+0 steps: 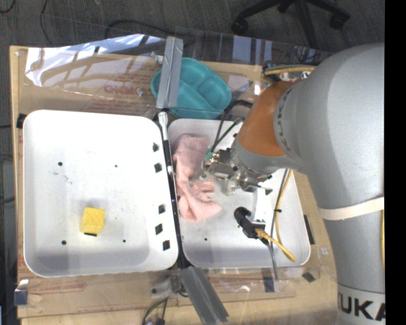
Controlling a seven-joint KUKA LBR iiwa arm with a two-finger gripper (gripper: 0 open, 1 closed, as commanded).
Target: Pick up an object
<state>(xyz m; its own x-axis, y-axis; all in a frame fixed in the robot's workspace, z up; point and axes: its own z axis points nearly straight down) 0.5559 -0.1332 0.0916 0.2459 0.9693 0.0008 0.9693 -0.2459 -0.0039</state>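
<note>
End effector [213,171], grip state unclear, sits at pink cloth [193,178] beside the right bin's [294,249] left wall.

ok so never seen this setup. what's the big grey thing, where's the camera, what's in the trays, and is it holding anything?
The big grey thing is a robot arm with an orange band above its wrist, reaching in from the picture's right. The single camera is fixed above the bench, looking down at a slant.

Two shallow white bins sit side by side. The left bin holds a small yellow block. The right bin holds a crumpled pink cloth along its left side. A teal container sits on the bench behind the bins.

The gripper at the arm's end is low over the right bin, right at the cloth's edge. The wrist hides its tip, so I can't tell whether it has hold of anything.
</note>
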